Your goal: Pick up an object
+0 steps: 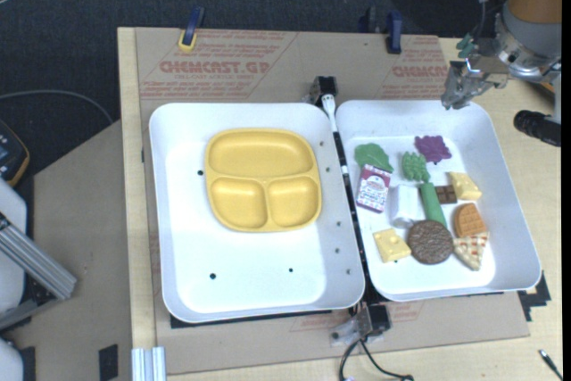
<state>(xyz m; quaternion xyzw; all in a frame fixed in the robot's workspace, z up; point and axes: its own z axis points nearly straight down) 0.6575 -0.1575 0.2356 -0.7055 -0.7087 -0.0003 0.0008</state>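
- Plastic play food fills the right bin [508, 192] in the camera view: a purple grape cluster [432, 147], two green leafy pieces [373, 156], a small pink-and-white carton [374, 190], a green stalk [432, 201], a cheese wedge [390, 244], a brown round cookie [431, 242], a pizza slice [472, 251] and a few small tan pieces beside them.
- Left bin [178, 263] holds a yellow divided tray [263, 178], lying flat near its middle.
- Gripper [461, 94] hangs at the far rim of the right bin, above and apart from the toys; nothing sits between its fingers, and whether the jaws are spread or closed I cannot tell.
- Judged by look, these toys are light, stiff and smooth, so they may slip or skate under a glancing pinch.
- Carton looks the safest grasp: flat parallel sides, taken across its narrow width.
- Grape cluster lies nearest the gripper and a little apart from its neighbours, but its bumpy outline gives less sure contact.
- Cookie, cheese and pizza lie close together, leaving little finger room.
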